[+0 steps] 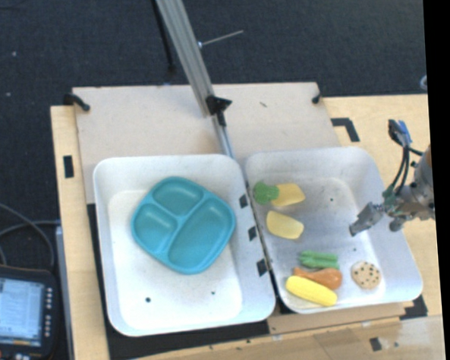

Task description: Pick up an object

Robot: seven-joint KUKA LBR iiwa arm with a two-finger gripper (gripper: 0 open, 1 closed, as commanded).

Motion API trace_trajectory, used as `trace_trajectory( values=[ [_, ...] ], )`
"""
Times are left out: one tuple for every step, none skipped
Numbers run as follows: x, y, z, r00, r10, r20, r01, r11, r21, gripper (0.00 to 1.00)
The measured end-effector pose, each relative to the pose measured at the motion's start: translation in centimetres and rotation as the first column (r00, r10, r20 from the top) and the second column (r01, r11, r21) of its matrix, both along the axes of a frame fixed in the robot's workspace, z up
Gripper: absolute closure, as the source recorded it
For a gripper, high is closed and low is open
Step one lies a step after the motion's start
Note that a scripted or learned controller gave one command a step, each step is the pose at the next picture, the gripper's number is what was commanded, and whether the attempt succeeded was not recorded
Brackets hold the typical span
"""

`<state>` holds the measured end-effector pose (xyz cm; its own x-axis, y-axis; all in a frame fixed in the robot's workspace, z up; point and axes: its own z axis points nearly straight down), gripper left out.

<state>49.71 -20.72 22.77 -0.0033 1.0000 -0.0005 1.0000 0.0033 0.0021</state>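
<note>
Yellow banana [311, 290] and cookie [365, 275] lay below-left of the gripper [373, 218], w/ finger state unclear.

In the right white bin [377, 175], a yellow oval slab [285, 225] lies flat near centre; at its 12 o'clock, corn with green husk [279, 194]; at 5 o'clock, green pod [318, 259], orange carrot [320, 275], yellow banana [311, 290] and, apparently, a cookie [365, 275].

Blue plate [184, 224]; possibly a pendant [16, 306]
</note>
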Motion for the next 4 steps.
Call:
trace_trajectory(
  values=[
    [0.0,0.0,0.0,1.000,-0.001,0.001,0.001,1.000,0.000,0.00],
    [-0.1,-0.2,-6.3,1.000,-0.003,-0.006,0.003,1.000,0.001,0.00],
    [-0.6,-0.9,-10.8,1.000,-0.004,-0.005,0.004,1.000,0.000,0.00],
    [-0.3,-1.1,-12.3,1.000,-0.005,0.005,0.005,1.000,-0.001,0.00]
  ],
)
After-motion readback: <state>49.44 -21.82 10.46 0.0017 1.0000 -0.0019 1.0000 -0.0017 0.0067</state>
